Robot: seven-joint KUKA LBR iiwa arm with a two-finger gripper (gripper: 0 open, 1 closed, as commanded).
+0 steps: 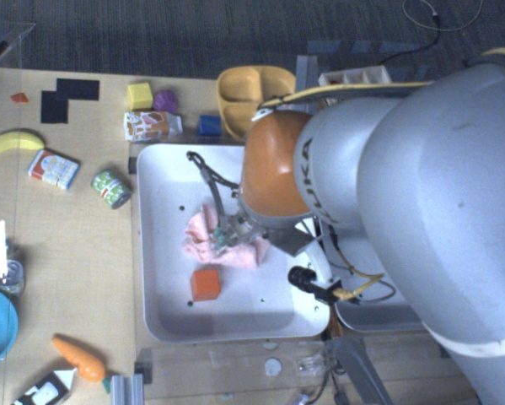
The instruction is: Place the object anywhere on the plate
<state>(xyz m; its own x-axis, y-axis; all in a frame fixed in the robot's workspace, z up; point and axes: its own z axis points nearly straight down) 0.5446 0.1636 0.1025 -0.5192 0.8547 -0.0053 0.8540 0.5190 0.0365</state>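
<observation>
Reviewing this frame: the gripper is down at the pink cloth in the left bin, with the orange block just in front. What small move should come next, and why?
Probably a short, slow lift straight up, to test the grasp. The gripper sits down on the crumpled pink cloth in the white bin, but the view cannot settle whether it grips the fabric. The orange block lies apart, untouched. If the cloth rises, carry on; if not, regrasp.
</observation>
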